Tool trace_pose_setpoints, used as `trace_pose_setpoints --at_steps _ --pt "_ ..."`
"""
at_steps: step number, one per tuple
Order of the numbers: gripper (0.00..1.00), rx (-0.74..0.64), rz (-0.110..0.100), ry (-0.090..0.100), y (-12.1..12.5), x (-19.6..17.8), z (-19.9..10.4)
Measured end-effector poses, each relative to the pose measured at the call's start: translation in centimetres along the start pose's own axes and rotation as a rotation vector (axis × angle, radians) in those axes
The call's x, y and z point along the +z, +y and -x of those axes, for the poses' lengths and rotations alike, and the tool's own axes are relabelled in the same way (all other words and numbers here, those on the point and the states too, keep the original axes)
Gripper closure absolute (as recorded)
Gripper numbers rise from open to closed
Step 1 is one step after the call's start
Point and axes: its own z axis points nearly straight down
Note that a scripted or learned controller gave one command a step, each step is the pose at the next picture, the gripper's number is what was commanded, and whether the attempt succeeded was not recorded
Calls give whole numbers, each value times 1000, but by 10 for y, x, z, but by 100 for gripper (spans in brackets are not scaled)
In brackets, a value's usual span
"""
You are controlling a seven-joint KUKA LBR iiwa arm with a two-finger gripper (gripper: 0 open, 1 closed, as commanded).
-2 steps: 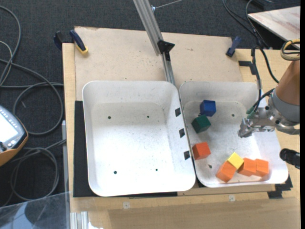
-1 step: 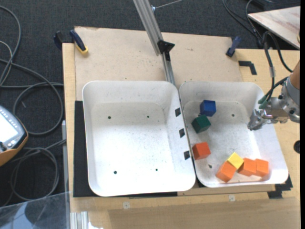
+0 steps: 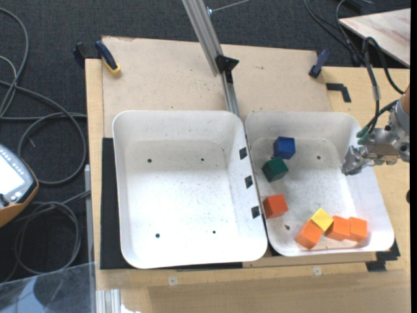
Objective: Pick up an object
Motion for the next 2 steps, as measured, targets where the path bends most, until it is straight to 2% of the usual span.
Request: trace_pose_setpoints --at_steps 2 --pt "100 -5 -5 4 -5 16 -113"
